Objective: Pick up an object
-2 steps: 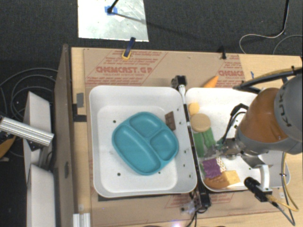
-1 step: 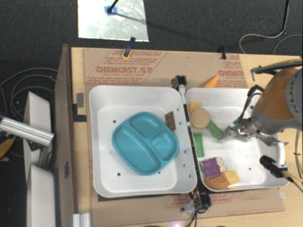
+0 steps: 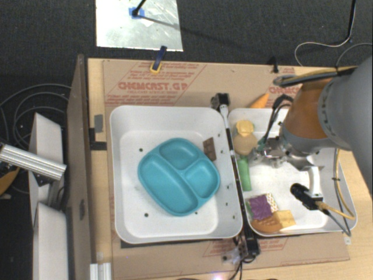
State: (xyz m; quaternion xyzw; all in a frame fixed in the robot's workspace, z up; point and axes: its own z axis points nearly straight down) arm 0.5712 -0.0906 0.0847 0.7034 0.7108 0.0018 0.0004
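While my hand (image 3: 269, 152) hangs by the tan bottle (image 3: 245, 137), its spread I cannot tell.
Probably light, stiff, slippery; grip its middle.

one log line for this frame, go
gripper low in right bin | beside tan bottle | nothing seen held | left bin: teal divided plate, brown block

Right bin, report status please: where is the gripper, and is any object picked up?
Gripper low over right bin, close beside tan object. No object seen lifted. Green tube lies close by, along the bin's left wall.
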